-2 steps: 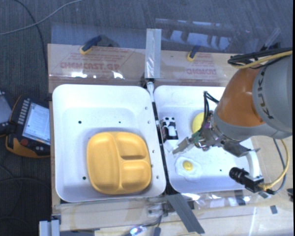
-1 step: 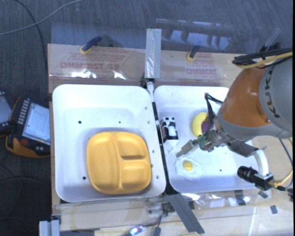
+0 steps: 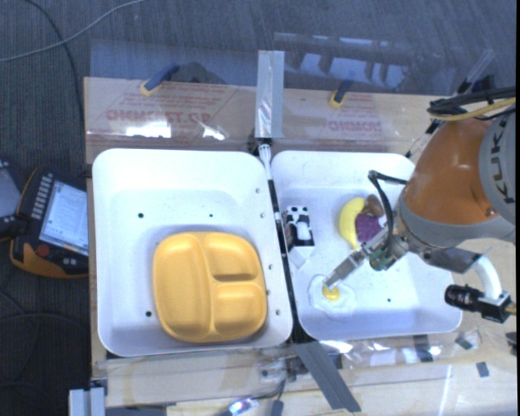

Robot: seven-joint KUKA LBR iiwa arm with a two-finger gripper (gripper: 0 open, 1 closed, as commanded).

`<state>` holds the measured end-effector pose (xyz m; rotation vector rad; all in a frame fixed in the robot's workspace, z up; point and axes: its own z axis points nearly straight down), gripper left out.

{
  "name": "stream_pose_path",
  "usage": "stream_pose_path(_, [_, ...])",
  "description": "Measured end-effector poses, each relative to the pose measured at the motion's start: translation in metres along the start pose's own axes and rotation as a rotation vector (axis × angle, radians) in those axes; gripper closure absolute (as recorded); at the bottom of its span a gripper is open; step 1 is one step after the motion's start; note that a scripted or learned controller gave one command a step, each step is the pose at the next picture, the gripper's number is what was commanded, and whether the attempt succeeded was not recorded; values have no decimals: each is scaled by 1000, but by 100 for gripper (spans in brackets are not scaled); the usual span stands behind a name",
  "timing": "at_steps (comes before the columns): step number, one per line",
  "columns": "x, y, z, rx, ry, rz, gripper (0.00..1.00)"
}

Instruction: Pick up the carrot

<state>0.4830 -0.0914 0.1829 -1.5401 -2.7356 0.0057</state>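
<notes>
The camera view looks down on a wooden desk (image 3: 399, 111) bearing two white bins side by side. The left bin (image 3: 121, 198) holds a yellow divided tray (image 3: 210, 284), lying toward its lower middle. In the right bin (image 3: 416, 315) the grey arm with its orange band (image 3: 446, 185) reaches in from the right of the frame, and its end effector (image 3: 334, 282) points down-left, its tip just above a fried-egg toy (image 3: 329, 295) near the bin's lower left — whether it is open or closed I cannot tell. Just above the arm's wrist, in the middle of the right bin, sit a yellow banana-like piece (image 3: 351, 215) and a purple item (image 3: 367, 225), touching each other. A small black-and-white object (image 3: 299, 225) lies by the divider between the bins. I cannot pick out a carrot with any certainty. A handheld pendant (image 3: 48, 228) rests on the floor at the left edge of the frame.
</notes>
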Motion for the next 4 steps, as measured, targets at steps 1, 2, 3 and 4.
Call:
stream_pose_path(1, [-13, -3, 93, -9, -5, -283, 0])
stream_pose_path(2, [-39, 2, -96, -5, -5, -158, 0])
stream_pose_path(3, [-1, 14, -1, -3, 0, -209, 0])
stream_pose_path(4, [-14, -8, 56, -2, 0, -524, 0])
